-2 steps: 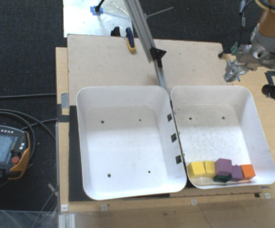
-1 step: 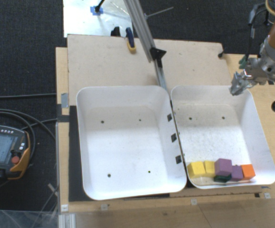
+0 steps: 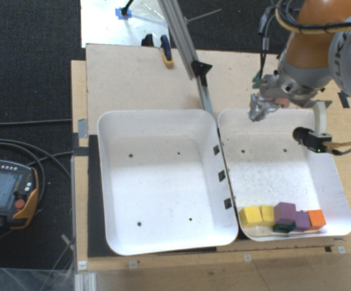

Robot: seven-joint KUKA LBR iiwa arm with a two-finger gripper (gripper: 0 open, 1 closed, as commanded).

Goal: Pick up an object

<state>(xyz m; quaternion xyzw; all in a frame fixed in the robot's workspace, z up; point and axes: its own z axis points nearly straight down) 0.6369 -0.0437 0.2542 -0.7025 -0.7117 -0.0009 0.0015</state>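
Observation:
Several small blocks lie along the front edge of the right bin (image 3: pixel 320 168): two yellow blocks (image 3: pixel 255 216), a purple block (image 3: pixel 286 211), a dark green block (image 3: pixel 283 227), a lighter purple block (image 3: pixel 302 220) and an orange block (image 3: pixel 316 218). My gripper (image 3: pixel 259 110) hangs over the back left corner of the right bin, far from the blocks. A small pinkish thing (image 3: pixel 281 102) shows by the wrist; I cannot tell what it is. Nothing shows between the fingers.
The left bin (image 3: pixel 111 162) sits beside the right one, sharing a raised middle rim. A slanted metal pole (image 3: pixel 181 35) crosses the back of the bench. A black cable connector (image 3: pixel 308 138) hangs by the right bin's back edge. A teach pendant (image 3: pixel 5 190) lies at left.

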